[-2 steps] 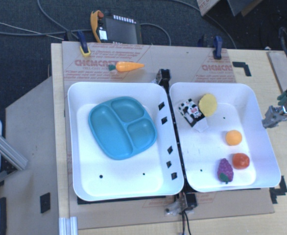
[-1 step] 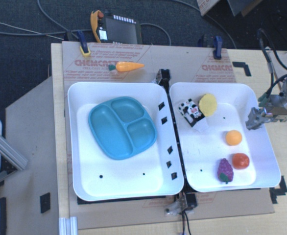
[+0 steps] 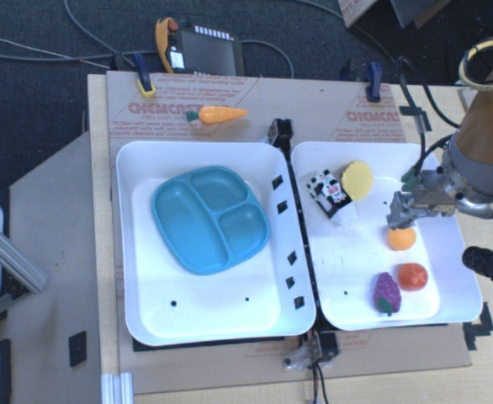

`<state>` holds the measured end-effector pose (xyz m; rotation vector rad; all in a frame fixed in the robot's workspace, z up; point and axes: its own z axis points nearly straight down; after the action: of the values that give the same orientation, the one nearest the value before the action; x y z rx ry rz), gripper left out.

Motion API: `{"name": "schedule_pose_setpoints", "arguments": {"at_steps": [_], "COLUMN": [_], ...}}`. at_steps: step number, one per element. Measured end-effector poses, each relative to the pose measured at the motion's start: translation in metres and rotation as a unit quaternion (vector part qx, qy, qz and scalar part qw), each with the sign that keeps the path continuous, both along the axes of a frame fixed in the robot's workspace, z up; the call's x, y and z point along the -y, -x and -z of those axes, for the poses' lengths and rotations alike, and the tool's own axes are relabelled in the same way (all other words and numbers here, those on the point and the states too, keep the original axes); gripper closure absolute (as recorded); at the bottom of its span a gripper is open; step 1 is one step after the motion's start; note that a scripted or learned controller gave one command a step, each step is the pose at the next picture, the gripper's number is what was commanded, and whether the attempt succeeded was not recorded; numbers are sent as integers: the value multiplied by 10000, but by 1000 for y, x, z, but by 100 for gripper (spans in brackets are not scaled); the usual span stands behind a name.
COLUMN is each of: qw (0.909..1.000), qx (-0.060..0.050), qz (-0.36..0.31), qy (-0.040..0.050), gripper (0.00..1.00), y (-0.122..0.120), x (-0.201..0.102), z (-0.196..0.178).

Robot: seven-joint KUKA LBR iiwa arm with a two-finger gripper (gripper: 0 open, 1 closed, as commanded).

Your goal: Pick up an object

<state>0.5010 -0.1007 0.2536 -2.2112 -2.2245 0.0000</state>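
At the reach-down step, by the look of it. Grey arm in from the right, with the gripper (image 3: 405,215) just above the small orange fruit (image 3: 402,240), maybe touching its top. Cannot tell if the pincer is spread or pressed together (too small and dark to make out). Nothing seen pinched in it, so not a pick yet.

Where the other stuff sits, going by the orange fruit:
- Lying on the floor of the right white bin (image 3: 356,255), near the right side.
- Just below it, a red toy tomato (image 3: 412,276).
- Below and a bit left, a purple toy grape bunch (image 3: 387,293), touching the tomato or nearly so.
- Up and to the left, a round yellow toy (image 3: 357,179) with a black-and-white cow toy (image 3: 328,193) right beside it.
- Far to the left, a blue plate with three parts (image 3: 211,219) in the left white bin (image 3: 145,297).
- Far up and left, out of both bins, a toy carrot (image 3: 218,115) on the cardboard.

Next, probably: go down a little more around the orange fruit, squeeze, then lift straight up. Needs care, being round and likely to roll or pop out. Needs to stay away from the tomato too.
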Motion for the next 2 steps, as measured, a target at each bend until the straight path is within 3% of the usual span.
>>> {"name": "schedule_pose_setpoints", "arguments": {"at_steps": [1,2], "qw": [10000,10000], "qx": [0,-3], "qz": [-5,1], "qy": [0,5], "gripper": [100,100], "y": [-12,-9], "x": [-59,-117], "z": [13,27]}}
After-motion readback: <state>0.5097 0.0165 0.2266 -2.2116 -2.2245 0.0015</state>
